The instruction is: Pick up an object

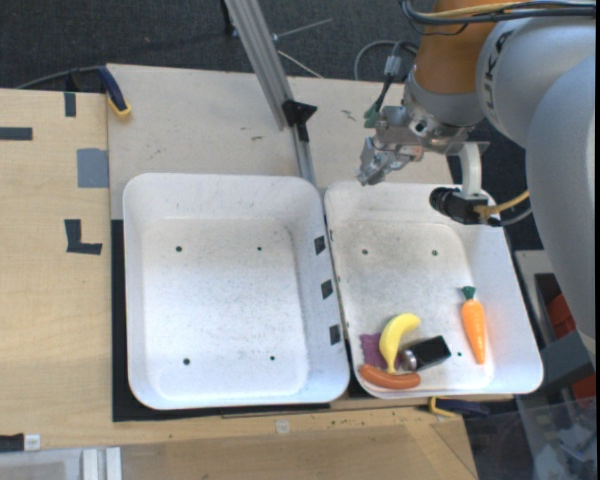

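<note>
You have two bins side by side on the bench (210, 118): the left bin (220, 288) and the right bin (420, 258), touching along their inner rims. In the right bin's near corner lie a banana (398, 336), a sausage (388, 377) just before it (touching, it seems) and a small block (428, 352) beside them. The carrot (473, 328) lies further right. The gripper (378, 166) hangs over that bin's far-left rim.

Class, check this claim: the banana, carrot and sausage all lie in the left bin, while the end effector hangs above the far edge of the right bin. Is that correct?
One error: the camera view shows the banana, carrot and sausage in the right bin, not the left bin. The end effector does hang above the right bin's far edge.
</note>
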Robot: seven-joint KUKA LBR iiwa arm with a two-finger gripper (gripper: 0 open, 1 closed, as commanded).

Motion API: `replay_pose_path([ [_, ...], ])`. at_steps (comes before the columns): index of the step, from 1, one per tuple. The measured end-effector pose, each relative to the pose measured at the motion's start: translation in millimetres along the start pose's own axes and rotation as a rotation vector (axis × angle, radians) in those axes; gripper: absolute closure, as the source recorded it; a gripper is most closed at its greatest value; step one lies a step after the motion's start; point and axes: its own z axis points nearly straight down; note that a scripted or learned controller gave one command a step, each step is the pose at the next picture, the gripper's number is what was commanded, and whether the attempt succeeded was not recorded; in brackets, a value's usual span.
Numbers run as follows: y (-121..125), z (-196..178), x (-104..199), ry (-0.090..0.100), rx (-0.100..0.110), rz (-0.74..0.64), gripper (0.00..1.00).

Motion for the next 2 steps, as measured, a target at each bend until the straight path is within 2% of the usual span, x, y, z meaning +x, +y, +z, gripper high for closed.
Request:
replay_pose_path([
  [1, -21, 11, 56, -0.001, 0.003, 0.0, 1.0],
  [2, -37, 2, 115, 0.0, 0.001, -0.001, 1.0],
])
